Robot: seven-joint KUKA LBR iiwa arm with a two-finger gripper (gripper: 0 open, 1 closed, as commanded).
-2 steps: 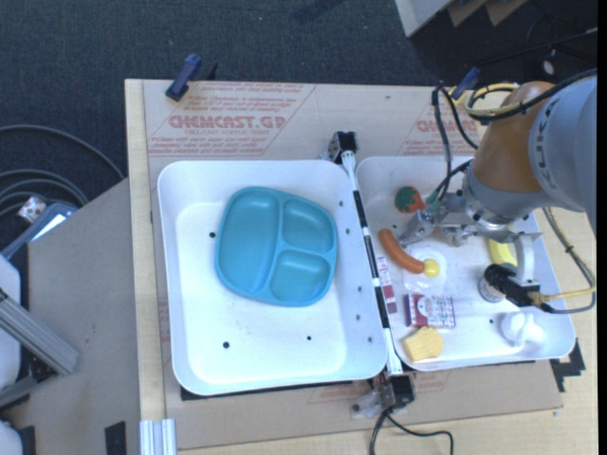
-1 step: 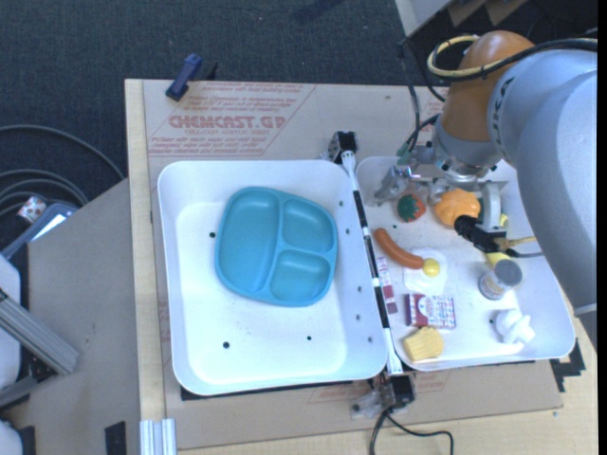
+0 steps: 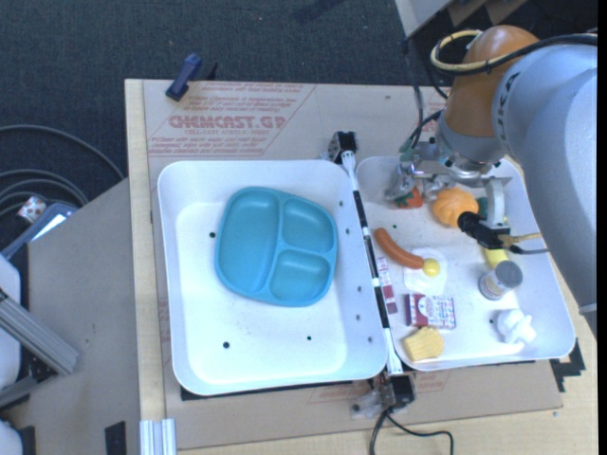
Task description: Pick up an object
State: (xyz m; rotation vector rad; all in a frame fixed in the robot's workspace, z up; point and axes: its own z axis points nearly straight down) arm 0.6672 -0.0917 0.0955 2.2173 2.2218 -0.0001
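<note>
I count two white bins [image 3: 180,282], one blue divided plate [image 3: 277,246], one orange [image 3: 453,205], one hot dog [image 3: 396,248], one fried egg [image 3: 425,271], and one small carton [image 3: 432,311].

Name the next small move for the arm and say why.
Probably a short descent onto one item. The gripper hangs over the far corner of the right bin, by a small red and green piece and beside the orange fruit. Nothing can be seen between its fingers, so the pick looks not yet done.

High slanted view over both bins [image 3: 180,254]
</note>
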